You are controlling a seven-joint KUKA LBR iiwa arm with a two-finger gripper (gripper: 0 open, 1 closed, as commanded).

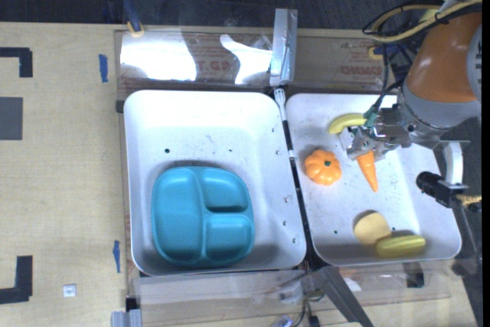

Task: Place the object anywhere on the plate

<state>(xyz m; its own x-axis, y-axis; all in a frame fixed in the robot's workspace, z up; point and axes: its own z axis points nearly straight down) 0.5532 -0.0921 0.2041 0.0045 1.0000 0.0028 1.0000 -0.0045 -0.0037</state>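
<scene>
- Nearest us, on the tabletop, we see two white bins side by side; the left bin carries a blue plate with three compartments, lying toward its near edge.
- In the right bin, closest to us, a round yellow fruit touches a yellow-green oblong fruit at the near right corner.
- Farther in, we find a small orange pumpkin with a green stem, near the bin's left wall.
- Just right of the pumpkin sits the carrot: orange, tapered, smooth. Its long axis runs nearly straight from far to near, the thin tip pointing toward us and slightly right, the thick end up at the end effector.
- The end effector stands over the carrot's thick end; we cannot tell how its fingers are set.
- Beyond it, a yellow banana curves along the far part of the right bin, just beside the end effector.
</scene>
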